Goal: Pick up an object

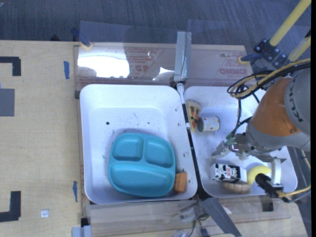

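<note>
Teal divided plastic plate (pixel 142 164) in left white bin (pixel 94 132); small orange block (pixel 180 181); black-and-white patterned box (pixel 226 172); yellow ball (pixel 257 173); white cylinder (pixel 211 124)

Honestly not much to read here. The clear plastic sheet (pixel 148 60) behind the bins has red printing on it, but it's mirrored and blurry, so I can't make out any words. Nothing else has legible text.

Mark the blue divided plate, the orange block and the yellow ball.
blue divided plate (pixel 142 165): camera view, centre ridge.
orange block (pixel 180 181): camera view, top face.
yellow ball (pixel 257 172): camera view, upper surface.
</note>
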Controlling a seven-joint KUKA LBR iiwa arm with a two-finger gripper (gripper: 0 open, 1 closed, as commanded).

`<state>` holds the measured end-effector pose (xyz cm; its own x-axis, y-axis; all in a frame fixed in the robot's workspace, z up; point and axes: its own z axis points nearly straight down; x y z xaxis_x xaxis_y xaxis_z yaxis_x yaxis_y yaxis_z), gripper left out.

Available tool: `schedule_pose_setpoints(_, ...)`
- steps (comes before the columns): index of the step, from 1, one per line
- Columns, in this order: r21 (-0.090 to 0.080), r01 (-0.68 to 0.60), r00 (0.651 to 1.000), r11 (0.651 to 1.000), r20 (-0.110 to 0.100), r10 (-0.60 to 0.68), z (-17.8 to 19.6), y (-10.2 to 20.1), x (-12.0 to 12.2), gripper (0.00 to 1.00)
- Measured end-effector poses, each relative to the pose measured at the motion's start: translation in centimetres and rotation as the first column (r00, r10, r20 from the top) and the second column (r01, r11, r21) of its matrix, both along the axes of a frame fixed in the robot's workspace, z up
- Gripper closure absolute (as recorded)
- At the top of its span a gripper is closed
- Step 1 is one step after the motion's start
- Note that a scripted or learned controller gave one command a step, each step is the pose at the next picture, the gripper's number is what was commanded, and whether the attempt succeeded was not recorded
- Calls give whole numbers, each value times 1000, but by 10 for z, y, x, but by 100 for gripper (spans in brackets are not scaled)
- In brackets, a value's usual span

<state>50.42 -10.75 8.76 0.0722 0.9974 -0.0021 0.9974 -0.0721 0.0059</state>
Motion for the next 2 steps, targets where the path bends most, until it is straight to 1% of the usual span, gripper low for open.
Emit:
schedule_pose_setpoints(1,3,67,998,998,-3,-67,27,6,40,0)
schedule_pose_setpoints(2,1,18,1000,1000,-1,-18,0,-35,-24,0)
